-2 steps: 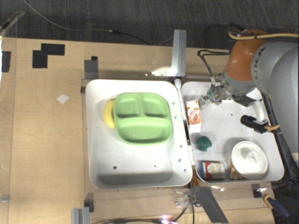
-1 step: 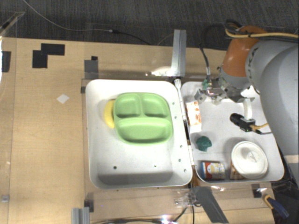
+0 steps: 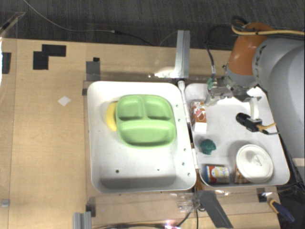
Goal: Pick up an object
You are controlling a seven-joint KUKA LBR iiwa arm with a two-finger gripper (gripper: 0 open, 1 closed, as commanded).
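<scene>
Red-and-white packet (image 3: 198, 114) is not yet lifted — gripper (image 3: 217, 89) is positioned near it; its opening cannot be told.

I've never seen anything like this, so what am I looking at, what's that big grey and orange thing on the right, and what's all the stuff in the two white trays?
This is a single picture from a camera fixed above a workbench, looking down at a slant. The big grey shape with the orange band is a robot arm reaching in from the right. Its job is to pick up an object. The gripper at its tip sits over the far end of the right bin, and I see nothing held in it.

The left bin holds a green divided tray with a yellow object poking out from under its left edge. The right bin holds a small red and white packet, a teal lump, a can lying on its side and a round white tub.
</scene>
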